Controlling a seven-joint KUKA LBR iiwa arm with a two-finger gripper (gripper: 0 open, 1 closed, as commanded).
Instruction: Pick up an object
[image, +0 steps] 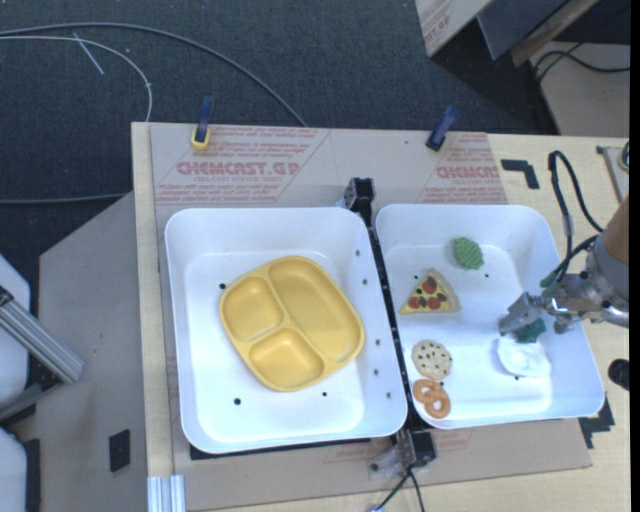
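At lower right, the gripper (527, 322) hangs over a soft, light white cloth (522, 357); finger state unclear; pinch its crumpled middle.

Blue clamps (204, 118) (bench's far edge)

Dark carpet floor (80, 140) surrounds a cardboard-topped bench (260, 165), cables trailing.

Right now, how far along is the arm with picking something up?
Nothing looks lifted yet. The pizza slice, green piece, cookie and pretzel all lie in the right bin. The gripper is low beside a white object, apparently mid-attempt. The grasp and lift remain.
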